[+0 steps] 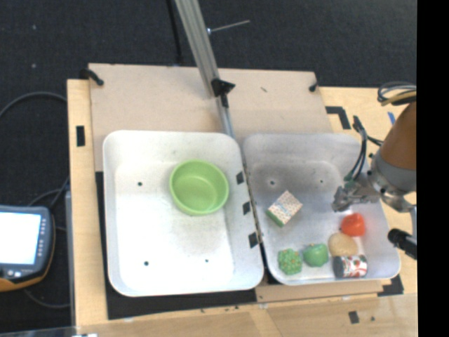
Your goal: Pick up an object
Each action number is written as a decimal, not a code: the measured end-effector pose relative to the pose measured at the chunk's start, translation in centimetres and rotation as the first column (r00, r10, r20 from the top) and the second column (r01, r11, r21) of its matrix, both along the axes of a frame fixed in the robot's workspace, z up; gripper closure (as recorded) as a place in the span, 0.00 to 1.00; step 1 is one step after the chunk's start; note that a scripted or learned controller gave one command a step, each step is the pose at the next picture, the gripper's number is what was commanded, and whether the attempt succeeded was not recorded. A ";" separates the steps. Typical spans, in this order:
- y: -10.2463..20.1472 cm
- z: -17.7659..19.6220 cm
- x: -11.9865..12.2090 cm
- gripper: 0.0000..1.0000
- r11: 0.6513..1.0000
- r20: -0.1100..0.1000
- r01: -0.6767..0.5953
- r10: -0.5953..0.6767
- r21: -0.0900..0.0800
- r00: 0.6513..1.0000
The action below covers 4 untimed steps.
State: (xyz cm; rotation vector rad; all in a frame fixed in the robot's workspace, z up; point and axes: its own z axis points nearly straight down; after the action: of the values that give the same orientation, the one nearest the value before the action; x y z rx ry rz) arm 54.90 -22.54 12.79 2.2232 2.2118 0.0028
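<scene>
My gripper [345,196] hangs low over the right bin [295,149], near its right wall, and from this height I cannot tell how my jaws stand or whether anything sits between them; I see nothing clearly caught there. The nearest thing to take is the small red-orange piece [353,224], just below and slightly right of my tip, so I judge that to be my target. To do this well I should come straight down over its middle, with the jaws spread wide enough to clear both sides, and close only once I am fully around it, since a rounded thing like that will likely squirt out if pinched off-centre. What crowds it is the trouble: a pale tan lump [342,243] lies touching or almost touching its lower edge, with a red and white can [349,265] just beyond that against the bin's near wall. A green ball [316,255] and a knobbly green piece [290,260] sit further left along that wall, and a speckled block [284,208] lies apart towards the middle, an easier, lonelier pick. The left bin [133,258] holds a green bowl [199,187], well out of my way.
</scene>
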 end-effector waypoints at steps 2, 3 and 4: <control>0.0 9.7 -0.4 1.00 1.000 0.002 -0.008 0.008 0.000 1.000; 5.3 10.8 -0.5 1.00 1.000 -0.002 -0.013 0.013 0.004 1.000; 10.5 11.9 0.7 1.00 1.000 0.000 -0.014 0.014 0.003 1.000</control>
State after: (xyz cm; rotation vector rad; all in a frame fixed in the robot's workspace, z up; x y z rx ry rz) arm 55.60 -12.06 24.69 2.2096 2.2286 0.0057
